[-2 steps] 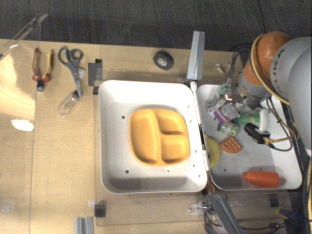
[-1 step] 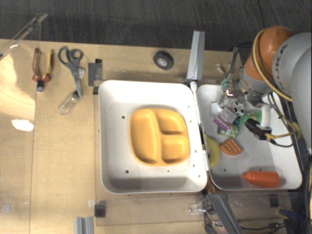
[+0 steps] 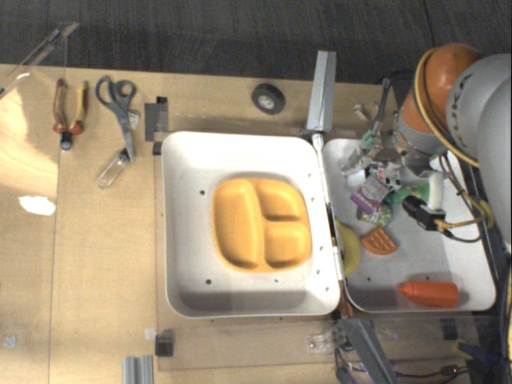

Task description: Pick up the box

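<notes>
Near edge: orange bottle (image 3: 428, 293) lying in right bin (image 3: 472, 250) | gripper (image 3: 382, 176) low over far-left clutter, jaw state cannot tell | box: perhaps the purple-white item (image 3: 369, 196) beneath, unsure | left bin (image 3: 184, 214) holds yellow divided tray (image 3: 262, 222)

A yellow sectioned tray (image 3: 262, 222) is lying in the left bin (image 3: 188, 214). The arm (image 3: 468, 86) is reaching into the far part of the right bin (image 3: 472, 254), its end effector (image 3: 382, 174) hanging over a cluttered heap, possibly including a small purple box (image 3: 366, 200). An orange ridged piece (image 3: 379, 242) and an orange bottle (image 3: 428, 293) are lying nearer. Scissors (image 3: 120, 110) and pliers (image 3: 69, 112) are resting on the worktop (image 3: 80, 278) at far left.
</notes>
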Available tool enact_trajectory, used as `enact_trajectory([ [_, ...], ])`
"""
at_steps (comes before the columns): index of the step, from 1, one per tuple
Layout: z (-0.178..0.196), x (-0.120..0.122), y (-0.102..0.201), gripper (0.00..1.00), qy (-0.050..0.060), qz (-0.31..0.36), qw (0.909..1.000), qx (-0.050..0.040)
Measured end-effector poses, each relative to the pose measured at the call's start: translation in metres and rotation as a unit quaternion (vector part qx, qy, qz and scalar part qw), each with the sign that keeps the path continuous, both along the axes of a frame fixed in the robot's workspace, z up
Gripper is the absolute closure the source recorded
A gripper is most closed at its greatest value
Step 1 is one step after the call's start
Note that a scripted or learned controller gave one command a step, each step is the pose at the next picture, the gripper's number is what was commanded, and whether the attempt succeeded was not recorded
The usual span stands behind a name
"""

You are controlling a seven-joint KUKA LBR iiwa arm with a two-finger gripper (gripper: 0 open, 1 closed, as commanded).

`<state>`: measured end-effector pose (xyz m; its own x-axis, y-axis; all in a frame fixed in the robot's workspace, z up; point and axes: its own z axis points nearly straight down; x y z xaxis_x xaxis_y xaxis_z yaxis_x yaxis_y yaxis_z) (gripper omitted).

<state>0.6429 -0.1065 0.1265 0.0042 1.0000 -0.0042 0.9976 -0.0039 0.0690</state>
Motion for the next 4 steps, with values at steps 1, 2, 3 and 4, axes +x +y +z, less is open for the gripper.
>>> enact_trajectory([
  [1,-0.015,-0.017,-0.004,0.0,0.001,-0.021,0.9998,-0.0033],
  [2,-0.016,-0.005,-0.003,0.0,0.009,-0.086,0.9963,0.0016],
  [3,-0.016,-0.014,-0.001,0.0,0.002,-0.073,0.9973,-0.0007],
  [4,-0.016,-0.015,-0.002,0.0,0.007,-0.023,0.9997,-0.0051],
])
